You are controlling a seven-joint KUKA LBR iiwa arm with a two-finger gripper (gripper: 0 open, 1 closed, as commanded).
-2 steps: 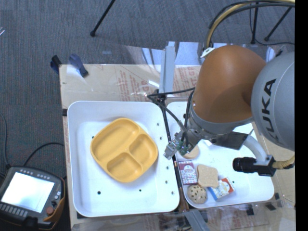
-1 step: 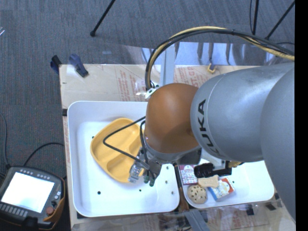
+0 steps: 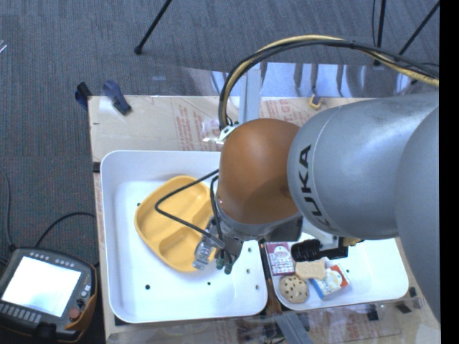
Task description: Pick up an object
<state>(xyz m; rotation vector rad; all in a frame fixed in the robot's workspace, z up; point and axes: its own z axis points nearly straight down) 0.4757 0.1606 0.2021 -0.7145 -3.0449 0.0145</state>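
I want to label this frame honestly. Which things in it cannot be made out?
All in the camera view:
- The right bin: most of its floor is hidden by the arm.
- The yellow divided plate: its right edge is hidden by the orange band and the gripper.
- Whether the gripper touches the plate: too blurred to tell.
- Print on the dark red packet and the small packet beside the cookie: too small to read.

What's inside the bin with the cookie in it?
Beside the cookie lie a tan slice, a small packet and a dark red box. The arm covers most of that bin.
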